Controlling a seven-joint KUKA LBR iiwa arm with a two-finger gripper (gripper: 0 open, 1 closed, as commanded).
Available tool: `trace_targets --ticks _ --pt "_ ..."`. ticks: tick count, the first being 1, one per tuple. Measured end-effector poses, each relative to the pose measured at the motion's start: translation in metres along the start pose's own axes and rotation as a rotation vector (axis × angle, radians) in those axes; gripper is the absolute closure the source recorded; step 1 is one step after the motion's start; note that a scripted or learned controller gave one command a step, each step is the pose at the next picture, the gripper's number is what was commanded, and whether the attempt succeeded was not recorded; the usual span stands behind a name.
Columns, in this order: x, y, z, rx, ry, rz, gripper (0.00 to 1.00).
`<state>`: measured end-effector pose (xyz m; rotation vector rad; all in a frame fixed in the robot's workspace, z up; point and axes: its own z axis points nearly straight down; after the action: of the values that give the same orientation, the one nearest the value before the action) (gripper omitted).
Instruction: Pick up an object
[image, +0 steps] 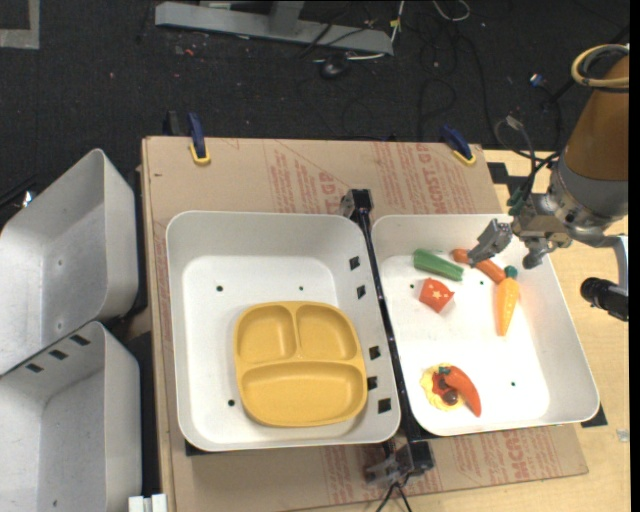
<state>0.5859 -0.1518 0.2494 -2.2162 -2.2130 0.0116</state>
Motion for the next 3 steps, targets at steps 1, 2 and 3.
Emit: trace_targets --ticks 1,2,3 --pt "0.0 0.002 -0.007 -0.012 -0.002 -0.002 0.0" --pt "-0.003 0.004 0.036 -0.01 -0.002 0.0 0.0" --pt "-0.013 0.003 0.093 -0.007 -0.001 0.0 0.0"
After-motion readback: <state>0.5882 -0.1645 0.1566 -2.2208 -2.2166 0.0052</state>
